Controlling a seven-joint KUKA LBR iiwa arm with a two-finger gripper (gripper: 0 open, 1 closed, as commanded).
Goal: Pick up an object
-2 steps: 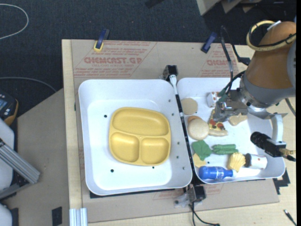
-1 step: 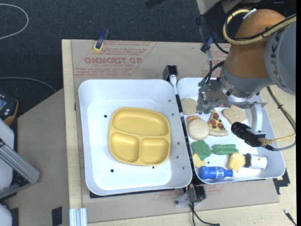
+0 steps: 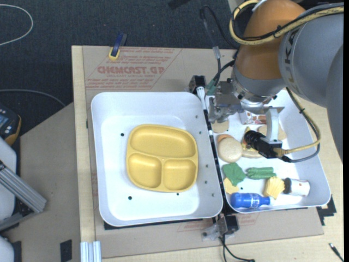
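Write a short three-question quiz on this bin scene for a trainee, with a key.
1. True or false: the yellow divided tray lies in the right bin.
2. Which thing lies nearest the camera-side wall of the right bin? A) blue bottle B) beige round piece C) green toy
3. Fill in: the gripper hangs over the ___ bin's far end.

Key: 1 false, it lies in the left bin; 2 A; 3 right.
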